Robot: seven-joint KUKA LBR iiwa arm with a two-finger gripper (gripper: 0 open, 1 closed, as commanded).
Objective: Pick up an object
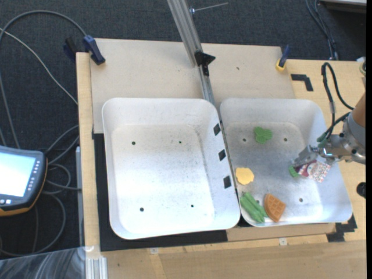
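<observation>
My gripper (310,157) reaches in from the right over the right bin (273,106), near its right wall. Directly beneath it lies a red-and-white patterned packet (317,171), with a small green piece (294,171) at the packet's left edge. The gripper's tip touches or hovers just above the packet's upper left corner; which of the two cannot be made out. Elsewhere in the right bin lie a green lump (263,135), a yellow piece (244,176), a long green item (251,207) and an orange waffle-like piece (274,207).
The left bin (116,121) sits beside the right one, across a shared rim. A metal post (185,25) slants up from the back of the bench. Black cables (330,92) hang near the arm at the right.
</observation>
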